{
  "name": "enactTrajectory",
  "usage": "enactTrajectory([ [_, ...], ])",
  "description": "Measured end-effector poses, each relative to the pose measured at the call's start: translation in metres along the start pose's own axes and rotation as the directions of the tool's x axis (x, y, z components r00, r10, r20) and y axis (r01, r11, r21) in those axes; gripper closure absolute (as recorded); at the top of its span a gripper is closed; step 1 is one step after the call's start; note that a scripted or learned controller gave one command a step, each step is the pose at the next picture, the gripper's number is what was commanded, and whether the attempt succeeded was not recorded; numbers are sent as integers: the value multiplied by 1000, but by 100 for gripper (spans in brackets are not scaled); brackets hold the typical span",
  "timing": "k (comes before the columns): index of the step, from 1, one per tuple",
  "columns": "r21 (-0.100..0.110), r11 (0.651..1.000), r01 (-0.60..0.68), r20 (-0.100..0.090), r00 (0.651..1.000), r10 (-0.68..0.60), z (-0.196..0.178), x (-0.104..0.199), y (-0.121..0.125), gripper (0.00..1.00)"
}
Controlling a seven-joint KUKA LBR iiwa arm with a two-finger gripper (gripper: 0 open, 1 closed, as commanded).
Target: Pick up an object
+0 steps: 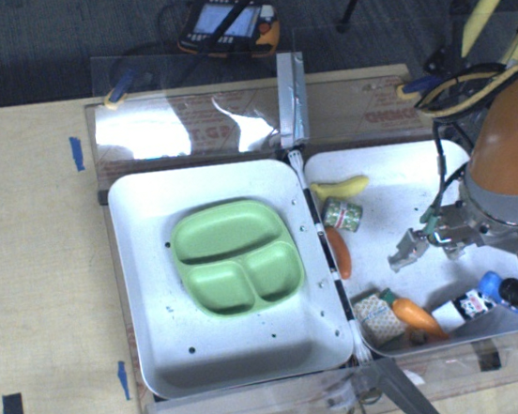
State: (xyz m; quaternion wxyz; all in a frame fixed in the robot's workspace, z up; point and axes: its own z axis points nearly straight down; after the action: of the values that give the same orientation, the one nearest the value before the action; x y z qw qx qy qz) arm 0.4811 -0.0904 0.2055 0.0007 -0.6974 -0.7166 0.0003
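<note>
The right bin [396, 169] holds several small objects. A yellow banana [340, 186] lies at its far left, with a small green can [342, 215] just in front of it. A red-orange pepper-like piece [340, 252] rests along the bin's left wall. Near the front lie a speckled beige block [375, 317], an orange carrot [415, 315] and a dark bottle with a blue cap [480, 300]. My gripper [416, 237] hangs over the middle of the right bin, open, with nothing between its fingers. It is to the right of the can and above the carrot.
The left bin [143, 264] bears a green divided plate [237, 254]. A metal divider [323, 240] separates the two bins. The grey and orange arm [513, 158] covers the right bin's right side. Cables [456, 85] lie behind it.
</note>
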Motion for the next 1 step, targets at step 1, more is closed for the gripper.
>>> enactTrajectory([
  [1, -5, 962, 272, 4, 962, -272, -2, -108, 65, 0],
])
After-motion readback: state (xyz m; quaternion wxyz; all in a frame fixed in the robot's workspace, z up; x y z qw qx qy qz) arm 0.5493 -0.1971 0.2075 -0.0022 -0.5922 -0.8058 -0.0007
